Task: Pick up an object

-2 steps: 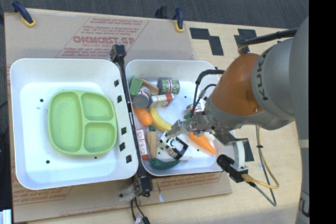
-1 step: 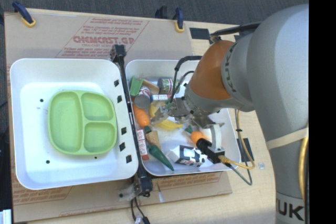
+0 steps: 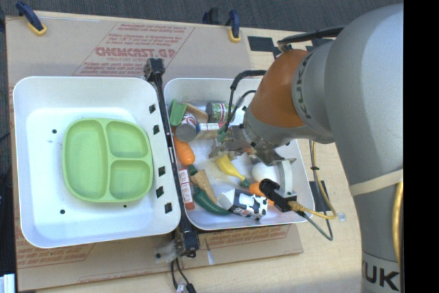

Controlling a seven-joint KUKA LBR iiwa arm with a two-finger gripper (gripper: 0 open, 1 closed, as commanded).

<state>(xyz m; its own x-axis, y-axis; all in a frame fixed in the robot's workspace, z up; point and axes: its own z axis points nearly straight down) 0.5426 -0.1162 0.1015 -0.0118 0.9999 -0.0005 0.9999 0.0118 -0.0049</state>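
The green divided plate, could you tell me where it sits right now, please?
The green divided plate lies flat in the left white bin, roughly centred, across the divider from the cluttered right bin.

Grey arm (image 3: 357, 99) from the right, wrist bent downward.

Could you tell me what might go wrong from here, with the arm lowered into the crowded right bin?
1. The toys in the right bin lie packed together: the banana, the carrot and the cow figure sit close, so a grasp may catch two or slip.
2. The wrist hides the tool, so a failed grasp could go unnoticed.
3. The loose cable by the bin's edge could snag.
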